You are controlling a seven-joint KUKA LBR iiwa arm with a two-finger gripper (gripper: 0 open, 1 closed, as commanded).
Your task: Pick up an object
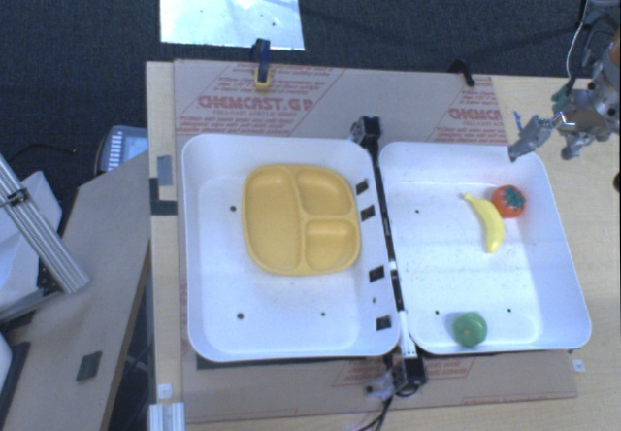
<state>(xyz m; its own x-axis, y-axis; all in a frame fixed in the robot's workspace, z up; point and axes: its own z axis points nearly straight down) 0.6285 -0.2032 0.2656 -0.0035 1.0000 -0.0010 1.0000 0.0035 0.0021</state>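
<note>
In the right bin (543,322) a yellow banana (486,221) lies near the far right, and a red tomato-like fruit (507,200) touches its upper end. A green round fruit (470,328) sits alone near the bin's front edge. My gripper (549,142) hangs above the bin's far right corner, up and to the right of the tomato. It is open, with nothing between its fingers (527,139).
The left bin (209,322) holds a yellow divided plate (299,218). A black hinge strip (380,225) runs between the two bins. Brown cardboard (291,99) lies under both. A grey metal frame (39,235) stands at the left.
</note>
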